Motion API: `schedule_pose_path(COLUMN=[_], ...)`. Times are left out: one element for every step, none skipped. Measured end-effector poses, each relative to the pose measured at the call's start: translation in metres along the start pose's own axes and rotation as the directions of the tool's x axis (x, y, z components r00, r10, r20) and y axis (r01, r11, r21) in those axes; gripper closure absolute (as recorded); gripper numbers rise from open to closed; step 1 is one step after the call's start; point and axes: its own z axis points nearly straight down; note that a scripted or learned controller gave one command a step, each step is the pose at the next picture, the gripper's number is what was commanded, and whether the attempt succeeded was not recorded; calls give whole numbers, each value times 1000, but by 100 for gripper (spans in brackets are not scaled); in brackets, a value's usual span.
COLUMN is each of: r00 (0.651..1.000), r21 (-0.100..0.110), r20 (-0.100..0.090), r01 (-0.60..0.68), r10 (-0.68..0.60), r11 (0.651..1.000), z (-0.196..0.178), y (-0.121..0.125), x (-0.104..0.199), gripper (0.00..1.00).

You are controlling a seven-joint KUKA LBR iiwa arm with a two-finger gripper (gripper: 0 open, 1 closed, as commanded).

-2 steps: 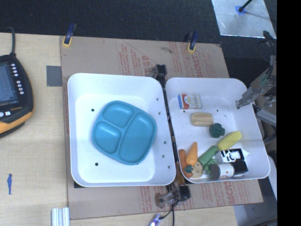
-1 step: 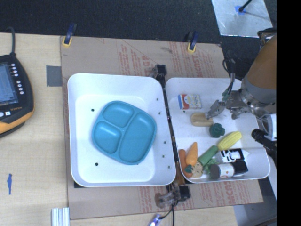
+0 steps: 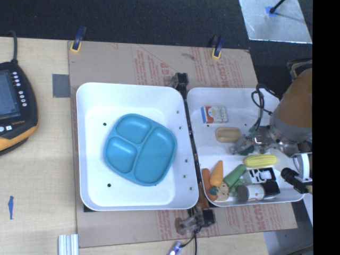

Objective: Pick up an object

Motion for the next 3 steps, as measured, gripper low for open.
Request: schedule_pose_path(r00=[1000,1000,1000], r21=[1,-3,-3], r20=[2,0,-1], r01=[3,1,0], r10=[-3,-1,0], r11=[1000,1000,1000], z=[-11,-85,-135], y=[0,14,-9], x=[-1,65,131], gripper=[100,100,100])
